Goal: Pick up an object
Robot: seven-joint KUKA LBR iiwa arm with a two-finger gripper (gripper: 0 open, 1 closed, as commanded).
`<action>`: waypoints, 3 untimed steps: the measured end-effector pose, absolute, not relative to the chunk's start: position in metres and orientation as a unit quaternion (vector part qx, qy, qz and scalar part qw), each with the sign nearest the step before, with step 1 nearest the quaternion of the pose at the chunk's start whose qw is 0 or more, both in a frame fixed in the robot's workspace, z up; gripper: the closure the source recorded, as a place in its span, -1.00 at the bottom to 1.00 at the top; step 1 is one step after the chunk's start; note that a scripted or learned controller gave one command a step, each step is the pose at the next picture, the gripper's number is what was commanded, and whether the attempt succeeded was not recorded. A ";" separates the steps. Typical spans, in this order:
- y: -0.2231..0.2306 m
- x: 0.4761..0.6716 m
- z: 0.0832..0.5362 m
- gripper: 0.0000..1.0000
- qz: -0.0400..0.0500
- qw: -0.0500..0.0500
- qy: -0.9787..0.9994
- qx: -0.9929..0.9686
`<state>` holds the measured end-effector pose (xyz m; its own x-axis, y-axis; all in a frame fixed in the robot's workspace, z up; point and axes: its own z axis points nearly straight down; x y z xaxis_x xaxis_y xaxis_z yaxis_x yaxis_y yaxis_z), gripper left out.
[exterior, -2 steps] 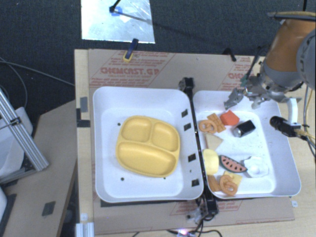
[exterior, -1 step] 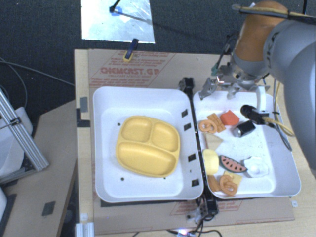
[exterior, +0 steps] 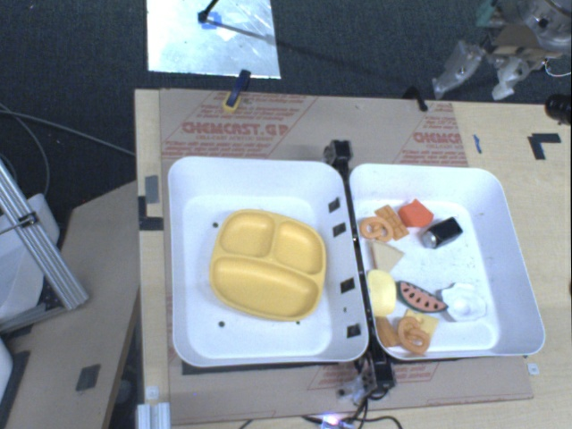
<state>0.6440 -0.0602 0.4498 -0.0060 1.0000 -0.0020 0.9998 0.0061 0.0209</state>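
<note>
The right bin (exterior: 514,239) holds several small toy foods: an orange block (exterior: 415,213), a black cylinder (exterior: 442,232), a pretzel (exterior: 375,230), a pale cheese wedge (exterior: 386,256), a yellow piece (exterior: 382,291), a watermelon slice (exterior: 420,298), a white piece (exterior: 465,302) and another pretzel (exterior: 413,333). My gripper (exterior: 483,72) hangs at the top right, beyond the bench's far edge and well away from both bins. Its two pale fingers are spread, with nothing between them.
The left bin (exterior: 192,239) holds a yellow divided plate (exterior: 268,264). A black hinge strip (exterior: 353,257) runs between the bins. A shiny metal sheet (exterior: 214,25) lies on the dark floor at the back, with a yellow clip (exterior: 235,92) near it.
</note>
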 end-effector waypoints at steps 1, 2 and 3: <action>-0.060 0.644 0.450 1.00 0.002 0.004 0.711 0.703; 0.006 0.608 0.541 1.00 0.004 0.003 0.711 0.703; -0.020 0.517 0.537 1.00 0.002 0.001 0.707 0.708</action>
